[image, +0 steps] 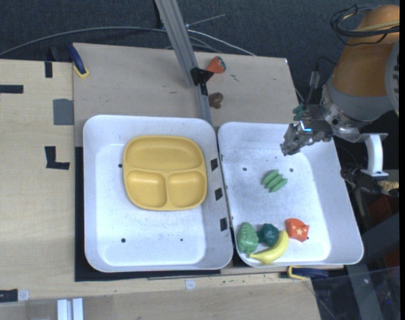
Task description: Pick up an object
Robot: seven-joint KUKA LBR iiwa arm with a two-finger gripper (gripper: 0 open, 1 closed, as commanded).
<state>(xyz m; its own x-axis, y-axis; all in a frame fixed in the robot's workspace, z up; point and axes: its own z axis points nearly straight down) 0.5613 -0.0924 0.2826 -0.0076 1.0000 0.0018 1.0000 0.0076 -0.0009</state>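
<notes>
The bench [255,85] lay beneath everything, its tan surface stretching away to the left of the gripper [292,143]. On it sat two shallow white bins side by side. The left bin [102,179] lay well to the gripper's left and held a yellow divided plate [165,172] with three compartments, resting in its upper half. The right bin [335,199] lay directly under the gripper, which hung over its upper part, close to the far wall.

The arm [365,65], grey with an orange band, came in from the right and ended above that bin. The gripper itself looked dark and small from this height; how far its fingers were parted could not be told, and nothing was seen between them. It touched no object that could be made out.

Below the gripper and slightly to its left, apart from it, lay a green ridged piece [274,180] on the bin floor. Farther below, near the bin's front edge, a cluster sat together: a yellow banana [275,250] curving along the front, a light green leafy item [246,237] at its left end, a dark green round item [268,233] just beside that, and a red strawberry-like piece [297,229] to the right.
</notes>
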